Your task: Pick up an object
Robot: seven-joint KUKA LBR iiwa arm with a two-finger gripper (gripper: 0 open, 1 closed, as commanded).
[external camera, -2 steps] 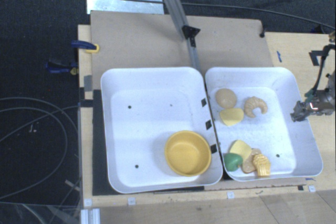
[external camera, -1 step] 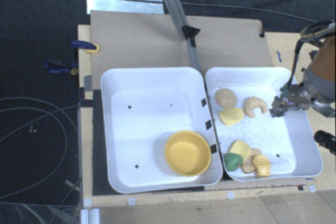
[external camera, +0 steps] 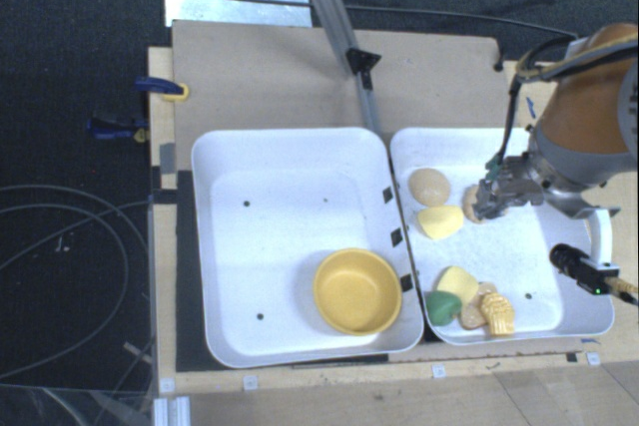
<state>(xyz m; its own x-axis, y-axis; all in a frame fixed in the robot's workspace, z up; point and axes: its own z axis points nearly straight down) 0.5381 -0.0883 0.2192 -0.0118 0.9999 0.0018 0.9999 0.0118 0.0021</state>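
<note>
— Brown desk (external camera: 260, 75) down below, holding two white bins side by side. See the yellow bowl (external camera: 357, 290)?
— Yep. Sitting in the left bin (external camera: 215, 244), near the front. Not the closest pick, though.
— Where to look for the pincer (external camera: 487, 202)?
— Low in the right bin (external camera: 529, 254), at the end of the grey and orange arm (external camera: 589, 115), reaching in from the right.
— Apart or together?
— Cannot tell. Too dark and blurry down there.
— Holding anything?
— Nothing to see clamped in it.
— So what to grab?
— Maybe the pale yellow block (external camera: 440, 222). Lying just beside the pincer, to the left in the picture and a bit toward the front. Round tan lump (external camera: 430, 186) close too, left and a bit toward the back.
— And lying which way?
— Long side going mostly left to right, tipped a little. Probably best to slide left a touch and pinch across the short side.
— Other stuff?
— Green lump (external camera: 442, 306) and bumpy tan toy (external camera: 496, 311), bunched with a couple more at the front of the right bin, well apart from the pincer.
</note>
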